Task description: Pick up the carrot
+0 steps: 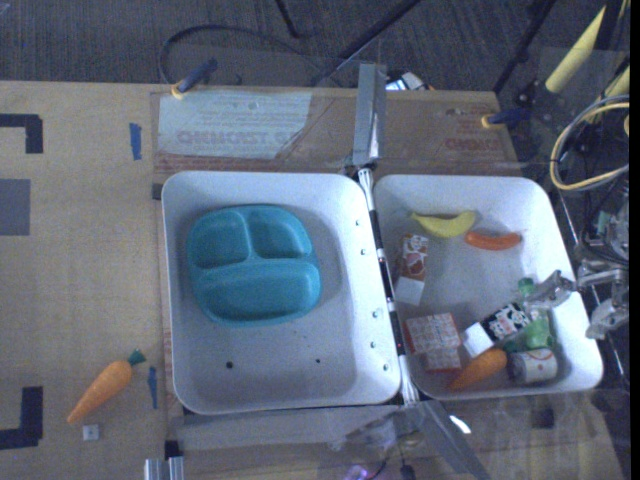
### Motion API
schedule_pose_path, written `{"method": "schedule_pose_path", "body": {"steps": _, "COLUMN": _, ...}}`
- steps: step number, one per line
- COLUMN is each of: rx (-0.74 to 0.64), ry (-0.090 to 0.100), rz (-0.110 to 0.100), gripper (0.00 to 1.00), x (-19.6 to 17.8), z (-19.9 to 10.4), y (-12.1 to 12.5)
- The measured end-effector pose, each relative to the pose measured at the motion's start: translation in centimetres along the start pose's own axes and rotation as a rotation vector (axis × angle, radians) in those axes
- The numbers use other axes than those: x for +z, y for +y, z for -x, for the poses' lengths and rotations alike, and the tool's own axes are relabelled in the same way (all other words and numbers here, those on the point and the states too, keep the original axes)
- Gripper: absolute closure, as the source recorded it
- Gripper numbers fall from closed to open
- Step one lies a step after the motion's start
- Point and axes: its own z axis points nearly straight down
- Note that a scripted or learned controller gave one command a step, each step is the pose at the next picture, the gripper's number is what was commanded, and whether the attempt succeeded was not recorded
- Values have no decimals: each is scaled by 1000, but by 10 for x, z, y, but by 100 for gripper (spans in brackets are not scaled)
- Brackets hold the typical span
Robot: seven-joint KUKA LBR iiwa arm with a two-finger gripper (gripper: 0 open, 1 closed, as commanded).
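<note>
An orange carrot (pixel 479 368) with a green top lies at the front of the right bin (pixel 565 218), between a patterned box (pixel 432 334) and a small can (pixel 533 366). A second carrot (pixel 100 390) lies on the wooden bench, left of the left bin. My gripper (pixel 578 293) hovers at the right bin's right rim, above and to the right of the bin's carrot, with nothing visibly in it.
The right bin also holds a banana (pixel 445 224), a long orange-red piece (pixel 493 239), a small carton (pixel 413 256), a cow-patterned carton (pixel 507 320) and a green item (pixel 540 330). A teal divided plate (pixel 253 263) sits in the left bin (pixel 300 368).
</note>
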Motion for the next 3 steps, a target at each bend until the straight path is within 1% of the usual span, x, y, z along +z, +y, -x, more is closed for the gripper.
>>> {"method": "schedule_pose_path", "body": {"steps": 1, "rx": 0, "ry": 0, "rz": 1, "gripper": 0, "x": 0, "z": 0, "y": 0}}
{"method": "schedule_pose_path", "body": {"steps": 2, "rx": -456, "ry": 0, "rz": 6, "gripper": 0, "x": 46, "z": 53, "y": 46}}
{"method": "schedule_pose_path", "body": {"steps": 3, "rx": -489, "ry": 4, "rz": -13, "gripper": 0, "x": 99, "z": 78, "y": 53}}
